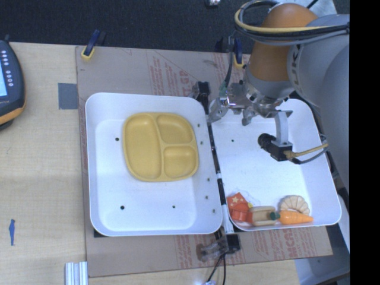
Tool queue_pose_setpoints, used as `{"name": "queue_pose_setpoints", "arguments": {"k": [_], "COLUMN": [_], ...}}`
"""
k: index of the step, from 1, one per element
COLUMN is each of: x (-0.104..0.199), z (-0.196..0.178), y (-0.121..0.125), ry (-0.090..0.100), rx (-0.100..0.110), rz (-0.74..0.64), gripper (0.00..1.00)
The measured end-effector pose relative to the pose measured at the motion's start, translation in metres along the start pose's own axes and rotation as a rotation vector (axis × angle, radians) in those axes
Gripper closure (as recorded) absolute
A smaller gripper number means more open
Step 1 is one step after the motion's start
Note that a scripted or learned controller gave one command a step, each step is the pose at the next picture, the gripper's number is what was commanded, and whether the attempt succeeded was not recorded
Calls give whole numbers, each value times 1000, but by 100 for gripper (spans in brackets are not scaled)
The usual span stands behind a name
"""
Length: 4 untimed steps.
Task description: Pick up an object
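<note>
Lying in the near corner of the right bin, we log four small toy foods in a tight cluster: a red piece at the left end, a small tan block just right of it, an orange carrot along the near rim, and a pale ridged croissant-like piece just behind the carrot. All four rest on the bin floor against the near wall; none is lifted.

We see the tool at the far end of the same bin, well apart from the cluster, with nothing visibly between its fingers. We cannot tell how far it is open. A black fitting with a cable hangs below the wrist. The grey arm with its orange band enters from the right.

In the left bin a yellow three-compartment plate lies flat, far of centre. Both bins sit on a cardboard sheet on the wooden bench. A handheld pendant lies at the bench's far left edge.
</note>
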<state>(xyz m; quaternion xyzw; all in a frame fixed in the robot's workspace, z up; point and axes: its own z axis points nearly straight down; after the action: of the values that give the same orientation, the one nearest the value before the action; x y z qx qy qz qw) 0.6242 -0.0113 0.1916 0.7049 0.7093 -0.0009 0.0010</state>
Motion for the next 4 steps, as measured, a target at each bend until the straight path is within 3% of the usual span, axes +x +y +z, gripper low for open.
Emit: {"name": "queue_pose_setpoints", "arguments": {"k": [1, 2, 3, 4], "x": [-3, -4, -4, 8], "z": [-1, -11, -11, 1], "y": [27, 26, 26, -19], "ry": [2, 1, 0, 2], "rx": [0, 3, 4, 10], "rz": [-1, -5, -7, 4], "gripper": [0, 100, 0, 0]}}
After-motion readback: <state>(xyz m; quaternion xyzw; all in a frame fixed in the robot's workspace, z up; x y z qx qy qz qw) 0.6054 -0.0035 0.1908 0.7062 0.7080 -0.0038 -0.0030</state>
